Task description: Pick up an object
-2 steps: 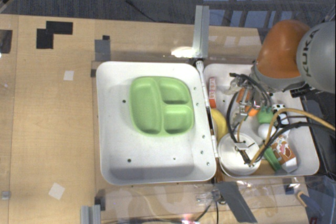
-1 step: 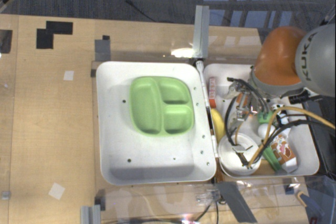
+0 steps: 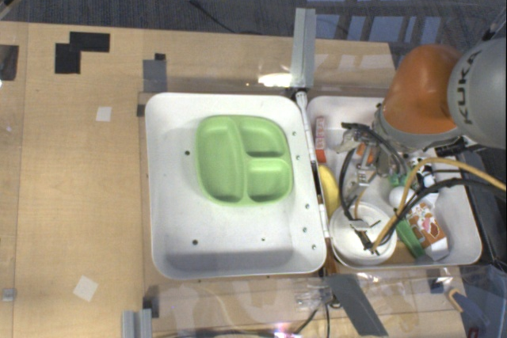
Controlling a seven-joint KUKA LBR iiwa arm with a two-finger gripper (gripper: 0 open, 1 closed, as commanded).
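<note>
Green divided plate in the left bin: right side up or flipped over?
Right side up. The green divided plate shows three recessed compartments facing the camera, lying flat in the left bin.

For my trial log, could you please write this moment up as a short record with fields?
left bin: shallow white bin holding a green plastic divided plate
right bin: shallow white bin holding a white round bowl, yellow banana, printed food packet
arm: grey arm with orange band over the right bin
gripper: gripper low above the bowl, behind cables
</note>
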